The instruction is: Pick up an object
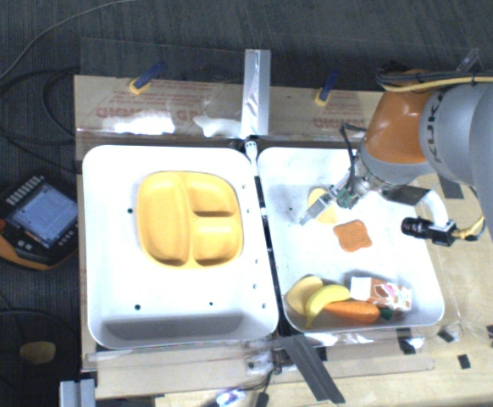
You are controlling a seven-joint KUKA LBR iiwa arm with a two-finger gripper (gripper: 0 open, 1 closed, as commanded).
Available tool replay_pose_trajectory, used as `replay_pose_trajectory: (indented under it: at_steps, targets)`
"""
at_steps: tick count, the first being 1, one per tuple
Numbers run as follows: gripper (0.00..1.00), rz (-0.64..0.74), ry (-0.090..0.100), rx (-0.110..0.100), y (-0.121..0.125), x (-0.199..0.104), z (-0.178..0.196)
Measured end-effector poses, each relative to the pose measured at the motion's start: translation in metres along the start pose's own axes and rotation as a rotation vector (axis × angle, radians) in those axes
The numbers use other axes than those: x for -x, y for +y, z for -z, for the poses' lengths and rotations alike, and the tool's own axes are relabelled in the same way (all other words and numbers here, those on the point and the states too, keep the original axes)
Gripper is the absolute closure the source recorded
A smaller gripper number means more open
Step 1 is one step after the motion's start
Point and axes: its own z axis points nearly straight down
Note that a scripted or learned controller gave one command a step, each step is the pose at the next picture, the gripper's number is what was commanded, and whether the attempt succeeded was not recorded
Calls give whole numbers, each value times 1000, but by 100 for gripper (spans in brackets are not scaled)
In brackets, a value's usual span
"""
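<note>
- Camera view: a dark carpeted floor with loose cables surrounds the table [94,91], which carries two shallow white bins side by side; a handheld pendant [35,219] lies on the floor off the table's left edge.
- The left bin [111,312] holds a yellow divided tray [190,218] near its middle.
- In the right bin [416,312], an orange flat piece [353,236] lies near the centre; a banana [312,295], a carrot [350,312] and a small printed packet [382,293] crowd the near edge.
- The gripper [318,209] sits low in the right bin's far-left part, over a small pale yellow object [318,198]. I cannot tell its opening.
- To do this well, centre on that pale object, descend squarely, close only once it sits between the fingers, and lift straight up, well apart from the bin wall.
</note>
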Motion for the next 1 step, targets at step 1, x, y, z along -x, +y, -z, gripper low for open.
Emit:
replay_pose_trajectory:
  at_steps: [1]
  targets:
    - [0,159,14,-20,33,25,-14]
